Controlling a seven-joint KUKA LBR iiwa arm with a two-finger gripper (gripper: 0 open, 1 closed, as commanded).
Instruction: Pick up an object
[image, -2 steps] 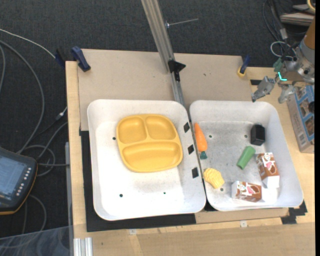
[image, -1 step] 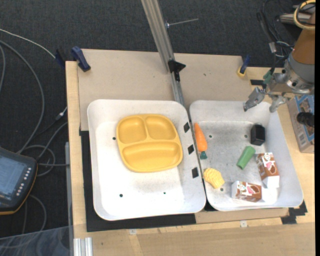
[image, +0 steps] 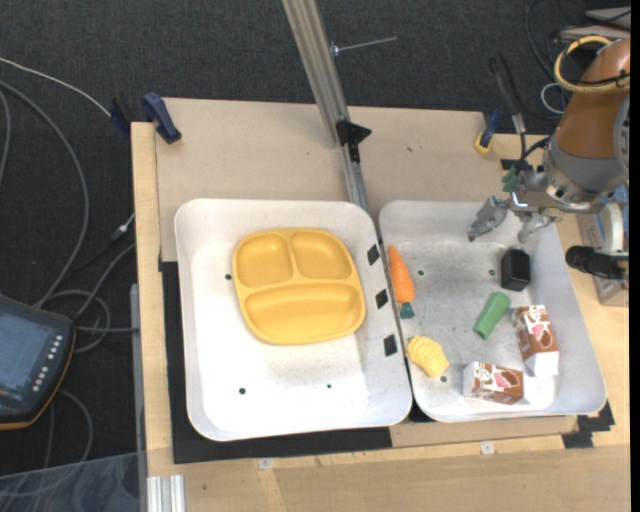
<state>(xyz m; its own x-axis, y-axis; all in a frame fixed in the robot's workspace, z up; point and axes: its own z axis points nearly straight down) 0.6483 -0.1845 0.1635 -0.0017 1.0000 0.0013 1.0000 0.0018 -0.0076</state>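
The gripper (image: 510, 222) hung over the far part of the right bin (image: 450, 225), its fingers spread and pinching nothing; one tip pointed toward the bin's middle, the other toward the black block (image: 515, 268) lying just nearer the camera. The candidates for picking all lay in that bin: the black block closest, a green cylinder (image: 491, 314) a little further on, two small cartons (image: 536, 338) (image: 496, 382) by the near right corner, a carrot (image: 401, 277) and a yellow corn piece (image: 428, 356) along the left wall. The left bin (image: 200, 300) held a yellow divided plate (image: 298, 285).

The main risk, as I judged it, was a descent onto bare floor; the fingers stood beside the block rather than over it, so a straight drop would likely close on air. A skewed approach could strike the block's edge and shove it toward the right wall; the cylinder might roll away under a glancing touch; the carrot and corn sat so tight against the wall that one finger could jam there.
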